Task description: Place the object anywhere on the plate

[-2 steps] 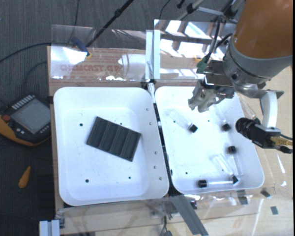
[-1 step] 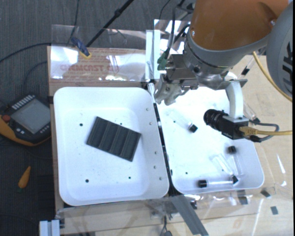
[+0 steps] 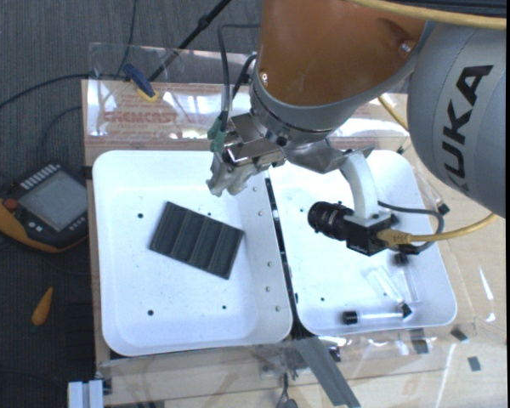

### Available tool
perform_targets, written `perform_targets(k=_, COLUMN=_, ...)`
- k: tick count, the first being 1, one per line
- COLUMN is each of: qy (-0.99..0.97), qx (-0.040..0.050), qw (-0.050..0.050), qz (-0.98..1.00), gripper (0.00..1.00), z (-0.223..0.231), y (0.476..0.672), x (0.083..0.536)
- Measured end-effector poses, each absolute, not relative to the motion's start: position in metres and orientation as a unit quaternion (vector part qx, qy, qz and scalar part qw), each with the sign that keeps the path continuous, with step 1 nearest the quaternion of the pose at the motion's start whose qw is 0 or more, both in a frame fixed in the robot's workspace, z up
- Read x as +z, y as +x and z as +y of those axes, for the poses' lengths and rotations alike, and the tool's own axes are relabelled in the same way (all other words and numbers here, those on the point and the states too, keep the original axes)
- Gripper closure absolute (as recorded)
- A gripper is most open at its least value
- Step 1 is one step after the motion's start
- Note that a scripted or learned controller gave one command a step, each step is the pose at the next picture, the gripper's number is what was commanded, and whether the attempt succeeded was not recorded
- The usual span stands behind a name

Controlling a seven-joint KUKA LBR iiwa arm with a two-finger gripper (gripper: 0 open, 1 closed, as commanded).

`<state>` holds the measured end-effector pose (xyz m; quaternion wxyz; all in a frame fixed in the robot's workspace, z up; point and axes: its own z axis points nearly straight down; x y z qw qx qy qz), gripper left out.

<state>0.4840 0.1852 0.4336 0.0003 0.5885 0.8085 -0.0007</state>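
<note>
- I see the dark ridged slab (image 3: pixel 196 240) lying flat on the floor of the left bin (image 3: pixel 119 313), below and to the left of my tool (image 3: pixel 228 175), clearly apart from it.
- I judge the slab stiff and fairly light, with a grooved top that looks grippy rather than slick. It looks thin and low, so I'd take it across the narrow width, at the two long edges near its middle.
- It sits skewed to the bin walls, so I reckon the tool wants turning to match before it comes down.
- The tool hangs over the upper right corner of the left bin, close by the divider (image 3: pixel 276 236) between the bins. I cannot tell how its jaws stand from this angle, and I see nothing in them.
- To the tool's right, over the right bin (image 3: pixel 433 304), sits a small black camera unit (image 3: pixel 347 224) with a yellow cable.
- I can't pick out a plate with any certainty.
</note>
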Motion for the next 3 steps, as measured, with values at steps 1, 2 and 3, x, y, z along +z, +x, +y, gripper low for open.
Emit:
perform_targets(k=1, qy=0.53, qx=-0.0007, qw=0.001, qz=0.848, gripper=1.0, z=0.18, y=0.582, x=0.434)
perform_targets(k=2, qy=0.484, qx=-0.0005, qw=0.0, qz=0.875, gripper=1.0, z=0.212, y=0.547, x=0.434)
perform_targets(k=3, qy=0.274, qx=0.0006, qw=0.001, qz=0.962, gripper=1.0, z=0.224, y=0.596, x=0.434)
